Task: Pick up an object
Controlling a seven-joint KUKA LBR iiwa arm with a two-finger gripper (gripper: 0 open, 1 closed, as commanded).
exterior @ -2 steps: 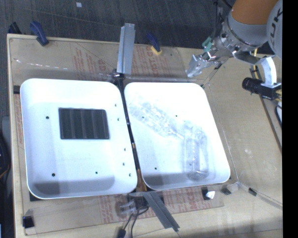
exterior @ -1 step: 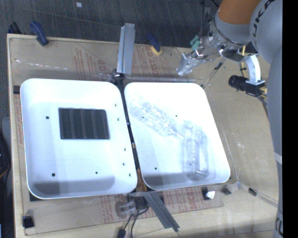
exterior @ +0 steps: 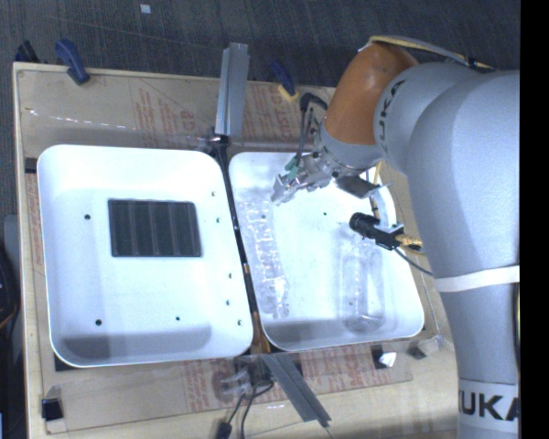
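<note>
My gripper (exterior: 286, 186) hangs over the far left corner of the right bin (exterior: 398, 323), below the orange band of the arm. A crinkled clear plastic piece (exterior: 261, 254) lies along that bin's left wall, starting just below the gripper. A clear plastic bottle (exterior: 361, 286) lies lengthwise near the bin's right wall, partly under a black cable fitting (exterior: 371, 229) on the arm. I see nothing held in the gripper. In the left bin (exterior: 64, 245) a dark grey ribbed rectangular block (exterior: 154, 228) lies flat near the middle.
The big grey arm body (exterior: 467, 181) covers the bench's right side. A grey metal bar (exterior: 231, 90) stands between the bins at the back, and another (exterior: 293, 396) lies at the front. Blue clamps (exterior: 71, 60) sit on the bench's back edge.
</note>
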